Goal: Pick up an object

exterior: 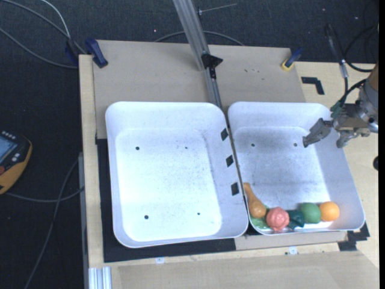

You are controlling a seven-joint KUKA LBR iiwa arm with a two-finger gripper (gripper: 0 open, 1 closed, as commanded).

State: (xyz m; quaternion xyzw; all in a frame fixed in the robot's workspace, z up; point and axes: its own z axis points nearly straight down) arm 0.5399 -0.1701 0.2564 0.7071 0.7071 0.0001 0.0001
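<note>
Approach step: my pincer (329, 136), spread and holding nothing, hovers over right bin (283, 161); next, descend toward orange ball (329, 211).

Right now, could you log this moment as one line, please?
gripper open, above right bin | holding nothing | toys along near wall

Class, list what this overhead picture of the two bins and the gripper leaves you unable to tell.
1. The arm behind the gripper: cut off by the camera view's right edge.
2. The dark teal thing in the right bin: partly hidden by the pink toy and green ball; its shape is unclear.
3. The handheld device on the floor: cut off by the left edge, its screen too small to read.
</note>
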